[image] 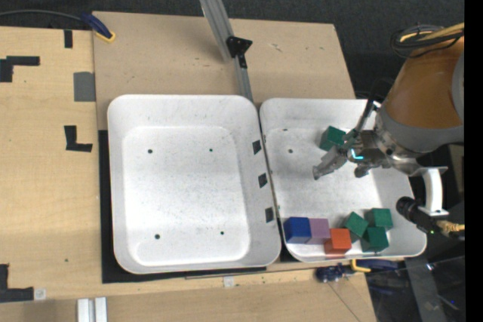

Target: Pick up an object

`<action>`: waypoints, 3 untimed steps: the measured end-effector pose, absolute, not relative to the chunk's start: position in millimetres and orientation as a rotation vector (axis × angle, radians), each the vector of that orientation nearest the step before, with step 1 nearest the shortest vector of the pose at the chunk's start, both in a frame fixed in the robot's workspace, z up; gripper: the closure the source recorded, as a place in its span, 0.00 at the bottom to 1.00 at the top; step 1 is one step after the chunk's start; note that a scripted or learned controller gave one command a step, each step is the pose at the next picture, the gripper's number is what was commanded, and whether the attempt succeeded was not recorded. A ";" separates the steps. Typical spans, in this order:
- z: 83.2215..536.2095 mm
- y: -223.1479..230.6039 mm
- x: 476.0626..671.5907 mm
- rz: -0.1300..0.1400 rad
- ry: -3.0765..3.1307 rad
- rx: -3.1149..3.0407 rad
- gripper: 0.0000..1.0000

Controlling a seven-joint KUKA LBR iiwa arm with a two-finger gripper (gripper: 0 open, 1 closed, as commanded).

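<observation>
Now | tool [337, 164] spread, nothing pinched | green cube [332, 138] just beside | step: grasp | cube to be centred between fingers before closing

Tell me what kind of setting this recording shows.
Probably a robotics lab bench set up for grasping trials, not a home or a factory line. Two shallow white bins sit side by side on a plywood bench, a robot arm reaches over the right one, and small coloured blocks lie in it.

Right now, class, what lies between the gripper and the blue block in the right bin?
Bare white bin floor: in the camera view, nothing lies between the gripper and the blue block.
</observation>
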State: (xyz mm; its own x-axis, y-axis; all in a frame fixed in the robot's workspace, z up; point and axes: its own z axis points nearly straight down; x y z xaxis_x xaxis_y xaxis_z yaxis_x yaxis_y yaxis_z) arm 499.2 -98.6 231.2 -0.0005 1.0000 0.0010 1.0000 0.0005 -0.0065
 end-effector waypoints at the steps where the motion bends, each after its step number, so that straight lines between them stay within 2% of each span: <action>1: 233.4 -98.8 500.0 0.002 -2.222 -2.219 0.00; 2: 185.9 -98.9 507.1 0.006 -2.219 -2.218 0.00; 3: 127.3 -101.0 495.9 0.009 -2.216 -2.216 0.00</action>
